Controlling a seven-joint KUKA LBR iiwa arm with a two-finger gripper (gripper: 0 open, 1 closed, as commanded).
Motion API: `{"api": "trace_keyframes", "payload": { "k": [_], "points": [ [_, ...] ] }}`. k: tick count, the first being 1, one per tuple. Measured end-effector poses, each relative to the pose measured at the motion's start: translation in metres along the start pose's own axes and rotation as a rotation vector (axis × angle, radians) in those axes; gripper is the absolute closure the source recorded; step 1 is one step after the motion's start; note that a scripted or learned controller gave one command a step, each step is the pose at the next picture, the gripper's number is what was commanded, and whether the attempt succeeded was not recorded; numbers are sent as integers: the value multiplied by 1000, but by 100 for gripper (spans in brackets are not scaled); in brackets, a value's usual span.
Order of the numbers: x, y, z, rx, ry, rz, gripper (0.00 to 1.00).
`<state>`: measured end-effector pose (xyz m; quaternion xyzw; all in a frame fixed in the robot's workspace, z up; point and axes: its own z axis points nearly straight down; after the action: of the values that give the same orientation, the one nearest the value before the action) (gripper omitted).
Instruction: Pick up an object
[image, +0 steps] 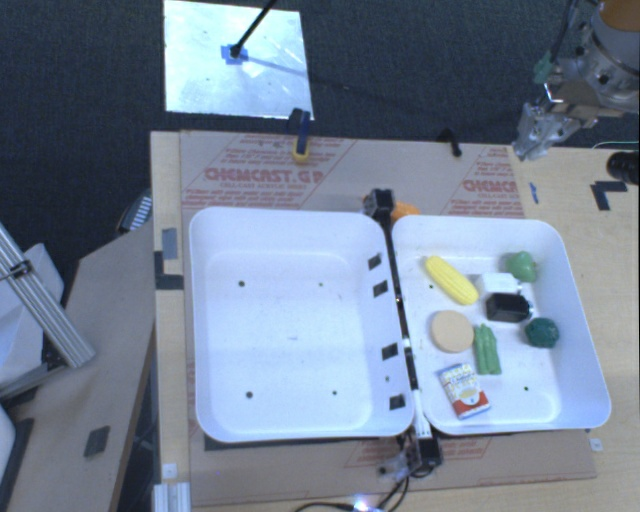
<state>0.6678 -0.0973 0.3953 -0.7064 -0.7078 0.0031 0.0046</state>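
Note:
The right bin (575, 300) holds a yellow corn cob (451, 279), a tan round disc (452, 331), a green pea pod (487, 350), a small red and white carton (464, 389), a black block (507, 307), a white block (497, 284), a light green lump (521, 266) and a dark green ball (542, 332). My gripper (535, 133) hangs high at the top right, above the bench beyond the right bin's far rim, well away from the objects. Nothing shows between its fingers.
The left bin (290, 320) stands beside the right one, joined by a black hinged strip. An orange item (404, 211) lies just behind the bins' junction. A shiny metal sheet (238, 60) lies at the top left, with a blue and yellow clamp (299, 135) on the board's far edge.

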Motion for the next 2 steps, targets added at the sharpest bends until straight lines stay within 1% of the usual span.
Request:
{"api": "trace_keyframes", "payload": {
  "k": [1,2],
  "points": [
    [8,1,-9,-14,-3,-3,100],
    [4,1,-17,-15,-3,0,100]
  ]
}}
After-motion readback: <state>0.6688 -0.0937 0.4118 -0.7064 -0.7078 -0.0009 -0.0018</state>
